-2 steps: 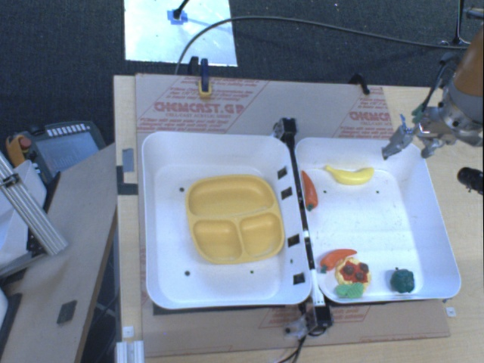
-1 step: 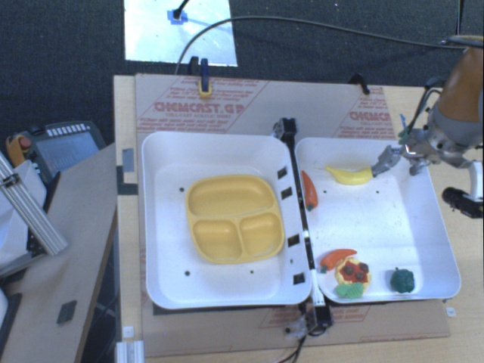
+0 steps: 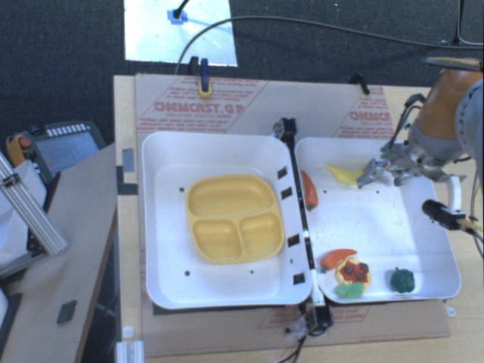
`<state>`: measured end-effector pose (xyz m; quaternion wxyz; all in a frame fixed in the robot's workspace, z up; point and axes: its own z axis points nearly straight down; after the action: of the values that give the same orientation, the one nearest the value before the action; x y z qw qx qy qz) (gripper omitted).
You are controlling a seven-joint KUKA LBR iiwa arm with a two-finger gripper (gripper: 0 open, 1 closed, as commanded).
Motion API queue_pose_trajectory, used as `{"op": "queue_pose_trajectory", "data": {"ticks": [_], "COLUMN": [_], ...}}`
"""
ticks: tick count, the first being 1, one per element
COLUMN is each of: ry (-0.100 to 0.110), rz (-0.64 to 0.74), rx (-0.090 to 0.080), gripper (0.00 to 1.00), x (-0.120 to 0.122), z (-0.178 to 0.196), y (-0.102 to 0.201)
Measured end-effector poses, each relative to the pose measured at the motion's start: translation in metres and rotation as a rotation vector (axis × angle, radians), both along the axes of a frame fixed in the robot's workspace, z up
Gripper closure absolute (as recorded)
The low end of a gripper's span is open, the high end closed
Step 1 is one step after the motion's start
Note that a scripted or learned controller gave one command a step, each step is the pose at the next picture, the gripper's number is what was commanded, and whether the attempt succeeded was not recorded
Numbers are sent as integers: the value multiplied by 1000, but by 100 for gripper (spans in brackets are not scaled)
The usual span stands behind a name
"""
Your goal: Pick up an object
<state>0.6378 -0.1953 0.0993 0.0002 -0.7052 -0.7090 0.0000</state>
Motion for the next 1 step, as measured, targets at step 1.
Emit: {"op": "queue_pose_trajectory", "data": {"ticks": [1], "ry": [-2], "rz": [0], "rx": [-1], "gripper": [0], "x": [1], "z": [-14], "y": [1]}}
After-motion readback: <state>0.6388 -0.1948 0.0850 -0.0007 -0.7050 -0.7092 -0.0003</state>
